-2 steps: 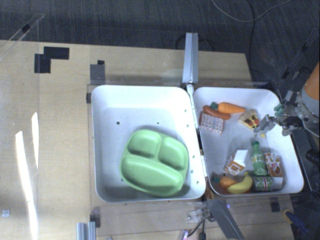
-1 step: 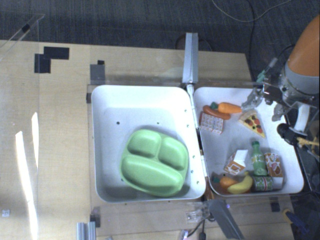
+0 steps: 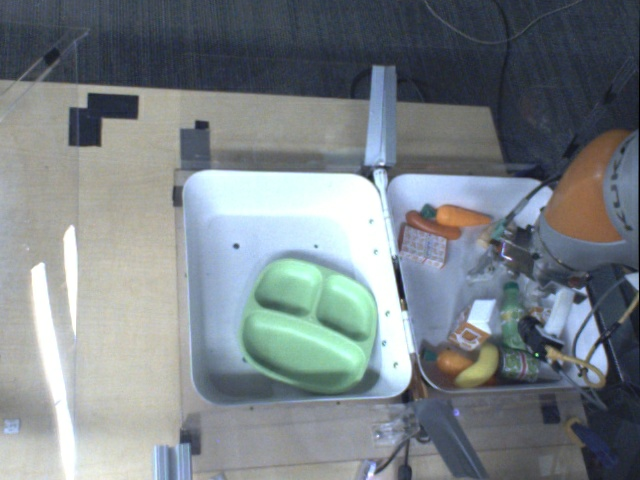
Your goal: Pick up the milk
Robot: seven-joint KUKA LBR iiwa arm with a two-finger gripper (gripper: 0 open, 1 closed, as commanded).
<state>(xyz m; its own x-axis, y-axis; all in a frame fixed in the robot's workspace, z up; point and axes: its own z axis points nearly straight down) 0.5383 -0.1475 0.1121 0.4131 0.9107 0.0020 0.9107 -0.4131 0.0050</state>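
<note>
So the milk [image 3: 478,320] is sitting in the right bin [image 3: 436,194], toward 5 o'clock, with a banana [image 3: 482,366] touching it at 6 and a green bottle [image 3: 512,330] just beside it at 3. The gripper [image 3: 513,245] is parked above the bin, roughly at 1 o'clock from the milk and apart from it. Whether it's open or closed can't be told, tbh. Looks like the approach step: nothing's been grabbed yet. Next, it needs to be lined up over the milk and lowered without the bottle getting clipped.
</note>
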